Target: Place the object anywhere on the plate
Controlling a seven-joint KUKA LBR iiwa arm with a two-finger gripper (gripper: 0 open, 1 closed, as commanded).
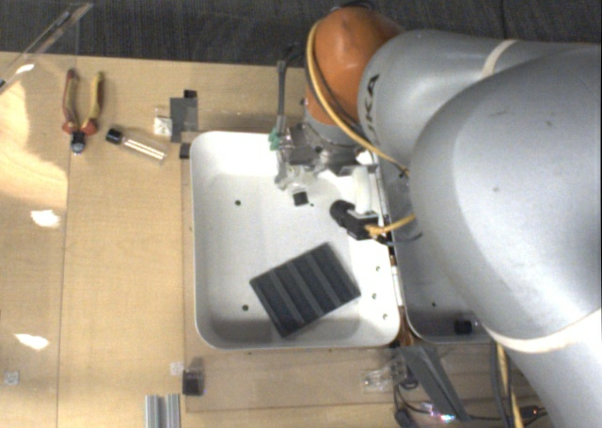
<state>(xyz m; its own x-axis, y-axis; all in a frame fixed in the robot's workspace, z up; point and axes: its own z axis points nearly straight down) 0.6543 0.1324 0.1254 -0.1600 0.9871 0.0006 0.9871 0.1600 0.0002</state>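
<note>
- camera view: the left bin (212, 229) is the landmark; it is a shallow white tray on the wooden bench (103, 257), seen from above at a slant
- the dark ribbed plate (304, 290) lies flat on the floor of the left bin, in its near half, turned at an angle to the bin's walls
- the grey arm (489, 182) with its orange band (348, 50) comes in over the right side of the left bin and covers most of the neighbouring bin (437, 327), of which a near corner shows
- the gripper (299, 172) hangs over the far part of the left bin, close to its far wall; whether the hand is wide, narrow or holding something cannot be told
- a small dark object (301, 198) shows just under the gripper, over the far half of the left bin and well apart from the plate; whether it is gripped or resting on the floor cannot be told
- pliers with red and yellow handles (81, 108) lie on the bench left of the left bin, beyond its far corner
- a small clear vial (136, 143) lies between the pliers and the left bin
</note>
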